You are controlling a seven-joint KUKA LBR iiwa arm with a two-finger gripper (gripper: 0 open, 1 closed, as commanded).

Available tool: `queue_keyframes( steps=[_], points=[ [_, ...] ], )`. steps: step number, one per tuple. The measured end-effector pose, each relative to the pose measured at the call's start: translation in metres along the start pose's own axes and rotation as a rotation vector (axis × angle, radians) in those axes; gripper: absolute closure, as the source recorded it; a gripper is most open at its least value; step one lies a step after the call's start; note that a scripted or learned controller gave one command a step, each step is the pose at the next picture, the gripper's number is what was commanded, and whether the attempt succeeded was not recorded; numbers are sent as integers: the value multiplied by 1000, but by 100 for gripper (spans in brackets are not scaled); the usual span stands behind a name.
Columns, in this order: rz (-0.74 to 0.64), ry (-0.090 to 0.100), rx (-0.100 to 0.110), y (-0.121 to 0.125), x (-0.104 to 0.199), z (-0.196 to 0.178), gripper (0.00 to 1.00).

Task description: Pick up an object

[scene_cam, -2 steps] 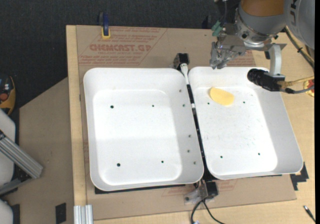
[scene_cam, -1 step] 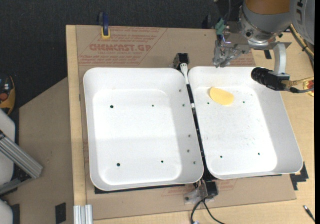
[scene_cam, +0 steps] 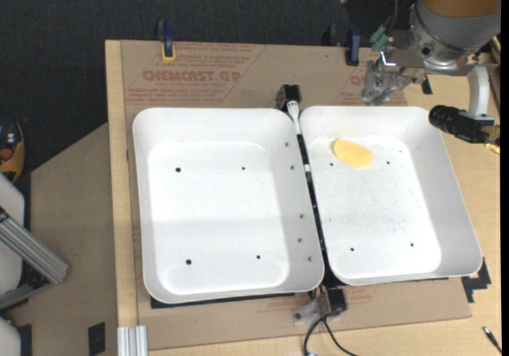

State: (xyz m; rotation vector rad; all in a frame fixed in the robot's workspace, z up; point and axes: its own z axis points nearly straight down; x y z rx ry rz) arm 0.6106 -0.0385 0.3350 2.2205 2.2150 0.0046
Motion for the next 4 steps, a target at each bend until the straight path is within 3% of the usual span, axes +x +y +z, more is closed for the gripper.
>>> queue_keyframes(
  steps=[1,2,3,4],
  points=[
    [9,-5,1,-20,-112,-13,100],
    [-10,6,12,-38,-28,34,100],
    [-7,2,5,10,7,76,100],
    [-3,-1,-12,40,-13,-43,100]
  ],
)
